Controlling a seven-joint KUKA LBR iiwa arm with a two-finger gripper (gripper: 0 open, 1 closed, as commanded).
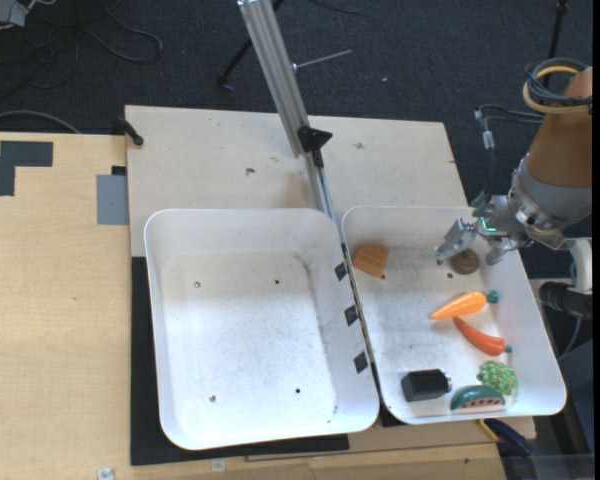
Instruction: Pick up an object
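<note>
My gripper [473,247] hangs over the upper right part of the right bin [540,318], its fingers spread open. A small brown round piece [465,262] lies on the bin floor just under the gap between the fingertips; nothing is pinched. Below it lie an orange carrot [458,306] and a red-orange pepper [480,336]. A tan wedge [371,259] sits near the bin's left wall. A black block [425,384], green grapes [497,376] and a watermelon slice [477,400] lie along the front edge.
The left bin [160,298] stands beside the right one, with black clips [350,313] along their shared wall. A slanted metal rail [280,78] rises behind the bins. The arm's orange band [560,153] is at the right edge.
</note>
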